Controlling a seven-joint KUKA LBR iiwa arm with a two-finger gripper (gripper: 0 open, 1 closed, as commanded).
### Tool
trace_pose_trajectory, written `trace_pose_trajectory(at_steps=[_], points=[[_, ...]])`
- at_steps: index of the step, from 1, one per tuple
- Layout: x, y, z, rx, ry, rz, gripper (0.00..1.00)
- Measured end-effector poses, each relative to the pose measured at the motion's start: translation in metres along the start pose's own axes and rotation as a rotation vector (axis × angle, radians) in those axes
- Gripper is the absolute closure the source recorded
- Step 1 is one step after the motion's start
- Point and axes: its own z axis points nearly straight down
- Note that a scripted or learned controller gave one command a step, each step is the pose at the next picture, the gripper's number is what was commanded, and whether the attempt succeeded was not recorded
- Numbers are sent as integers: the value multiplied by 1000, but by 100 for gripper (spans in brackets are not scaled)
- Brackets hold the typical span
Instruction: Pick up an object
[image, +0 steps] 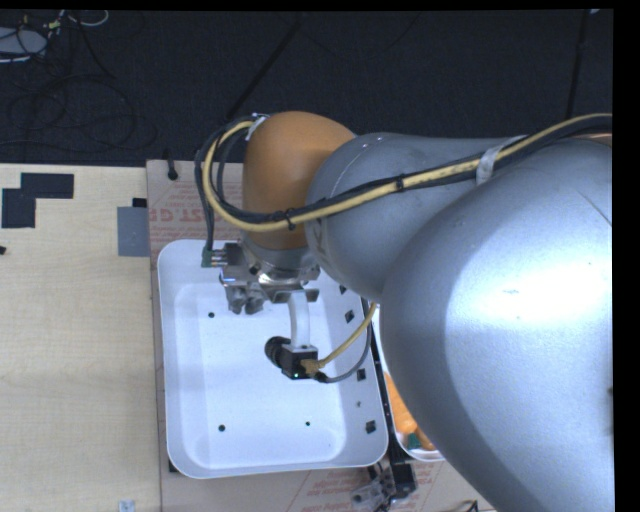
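Grey arm (480, 300): fills the right half of the frame, cut off at right and bottom edges; orange band (285, 160) at upper centre.
Bench (70, 330): pale, at left.
Left bin (200, 400): white, lower centre, right rim partly covered by the arm.
Right bin (405, 450): almost wholly hidden under the arm; a narrow sliver at lower right of centre.
Gripper (252, 300): over the left bin's upper part, pointing down; width of opening impossible to judge; nothing seen held.
Orange object (400, 408): in the right bin sliver, mostly hidden, shape unclear.
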Motion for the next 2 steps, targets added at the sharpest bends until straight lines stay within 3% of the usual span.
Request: trace_pose_trajectory(at_steps=[1, 2], points=[[36, 40, -104, -12, 3, 1, 100], [36, 46, -191, -9, 1, 0, 100]])
